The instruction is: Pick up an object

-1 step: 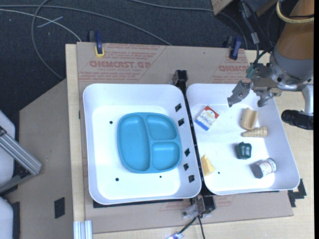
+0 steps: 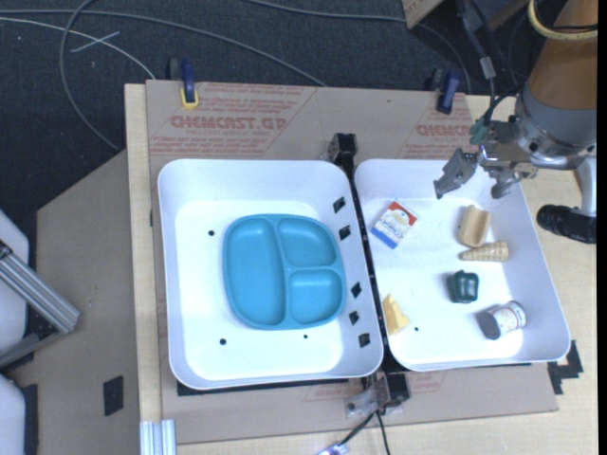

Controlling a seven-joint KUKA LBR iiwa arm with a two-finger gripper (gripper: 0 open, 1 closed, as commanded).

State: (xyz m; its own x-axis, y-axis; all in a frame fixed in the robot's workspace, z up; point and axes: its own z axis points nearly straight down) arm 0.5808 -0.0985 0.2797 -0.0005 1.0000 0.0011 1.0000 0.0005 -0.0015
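Gripper (image 2: 477, 180) with fingers apart, empty, above right bin (image 2: 541, 282) near tan block (image 2: 472, 226)

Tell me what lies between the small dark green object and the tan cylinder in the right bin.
In the camera view, a tan ridged cone lies between the dark green object and the tan cylinder.

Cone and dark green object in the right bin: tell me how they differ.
The cone is tan, long and tapered, lying on its side; the dark green object is squat and blocky. The cone lies farther back, nearer the gripper; the green object lies closer to the front. Both rest loose in the right bin.
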